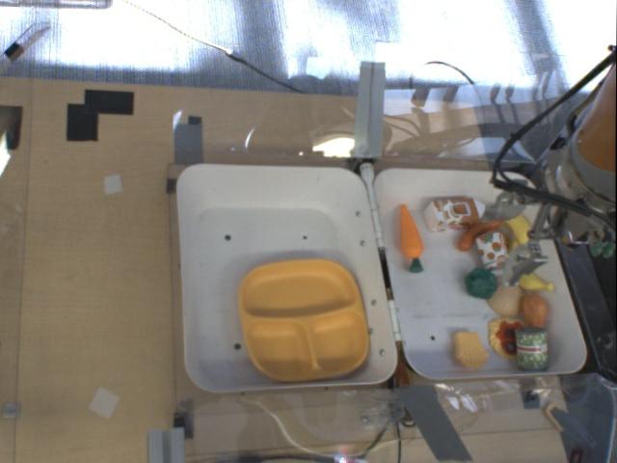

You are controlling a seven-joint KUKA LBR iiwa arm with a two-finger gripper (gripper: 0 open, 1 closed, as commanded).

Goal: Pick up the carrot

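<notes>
The carrot [411,232] is orange with a small green stub at its near end. It lies lengthwise at the left side of the right bin [434,331], close to the divider, with nothing touching it. My gripper [517,232] hovers over the right part of that bin, well to the right of the carrot. Its two grey fingers [528,258] stand apart and open, holding nothing. Below them lie a small spotted box [492,249] and a yellow piece [521,228].
Toy foods crowd the right bin's right half: a white carton [451,212], a sausage [472,232], a green piece [480,283], an onion [505,302], a can [531,347] and a yellow chunk [470,348]. A yellow divided plate [304,318] lies in the left bin [212,258].
</notes>
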